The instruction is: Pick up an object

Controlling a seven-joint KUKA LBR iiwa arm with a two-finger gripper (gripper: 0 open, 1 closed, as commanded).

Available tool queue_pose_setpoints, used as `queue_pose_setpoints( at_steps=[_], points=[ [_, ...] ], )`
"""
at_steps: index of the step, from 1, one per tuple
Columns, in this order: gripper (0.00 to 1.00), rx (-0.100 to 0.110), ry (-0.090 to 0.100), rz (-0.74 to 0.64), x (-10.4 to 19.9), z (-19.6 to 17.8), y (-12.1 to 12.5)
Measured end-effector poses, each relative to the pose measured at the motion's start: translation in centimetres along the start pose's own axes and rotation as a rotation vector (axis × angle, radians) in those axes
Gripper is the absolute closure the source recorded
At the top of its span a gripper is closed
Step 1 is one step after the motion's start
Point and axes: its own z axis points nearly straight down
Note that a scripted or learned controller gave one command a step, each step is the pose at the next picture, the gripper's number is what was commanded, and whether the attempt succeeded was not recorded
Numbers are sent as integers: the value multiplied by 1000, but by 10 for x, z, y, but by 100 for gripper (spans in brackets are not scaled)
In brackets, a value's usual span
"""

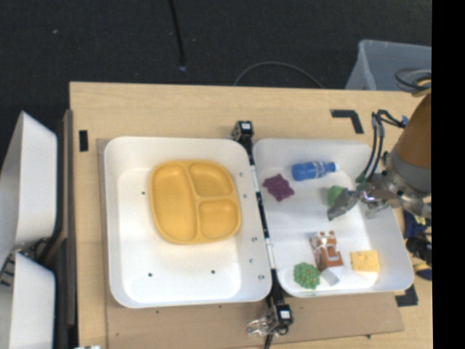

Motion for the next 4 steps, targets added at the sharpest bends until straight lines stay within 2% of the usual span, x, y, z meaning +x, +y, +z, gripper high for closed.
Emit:
queue_pose_setpoints(
  at_steps=[1, 2, 3, 4],
  points=[
    [0, -12, -3, -3, 0, -7, 3],
    [0, -8, -3, -1, 2, 56, 0],
    [0, -16, -2, 2, 1, 105, 3],
    [100, -21, -2, 4, 0, 92, 4]
  ],
)
